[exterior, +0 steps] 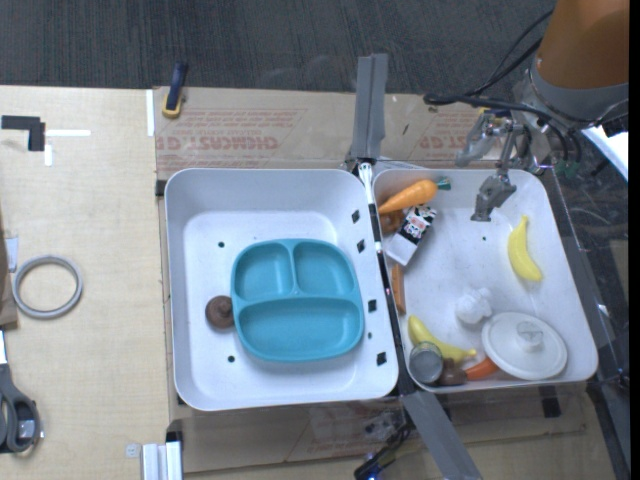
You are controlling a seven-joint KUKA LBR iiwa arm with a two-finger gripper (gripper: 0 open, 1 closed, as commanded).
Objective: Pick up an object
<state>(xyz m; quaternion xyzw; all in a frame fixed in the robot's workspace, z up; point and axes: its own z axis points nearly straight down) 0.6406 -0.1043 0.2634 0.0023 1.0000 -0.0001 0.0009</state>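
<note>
In the left bin point(190, 268): a blue divided plate point(297, 299), with a small brown ball point(218, 311) touching its left edge, both well apart from the arm

In the right bin point(575, 298), going left to right: an orange carrot point(407, 196) by the divider, a small dark packet point(415, 225) just below it, a white lid point(524, 344) low down, then a yellow banana point(523, 251), nearest candidate for the pick

Long axis of that banana close to vertical in the view, lying just right of and below the gripper point(492, 196)

Hanging over the bin's upper part, holding nothing, touching nothing; open or closed, cannot tell
</note>
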